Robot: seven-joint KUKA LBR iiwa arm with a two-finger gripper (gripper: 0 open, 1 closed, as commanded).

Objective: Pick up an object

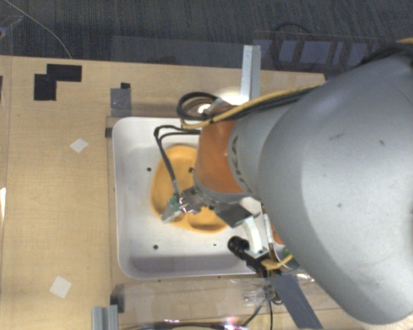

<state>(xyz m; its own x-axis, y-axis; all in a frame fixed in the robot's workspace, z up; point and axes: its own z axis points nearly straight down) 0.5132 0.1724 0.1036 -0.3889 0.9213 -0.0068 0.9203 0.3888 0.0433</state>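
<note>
A flat yellow-orange object (171, 174) lies in the middle of the left white bin (134, 205). My arm reaches in from the right, and its orange band (217, 163) hangs over the bin. The gripper (179, 205) points down onto the yellow-orange object's near part, with a small green and grey piece at its tip. The wrist hides most of the object's right side. A black cable (166, 158) loops from the wrist over the object.
The grey arm body (337, 191) covers the right bin and the bench's right half. Grey metal brackets (120, 102) stand at the bin's corners. Bare white floor of the left bin (134, 253) shows along its left and near sides.
</note>
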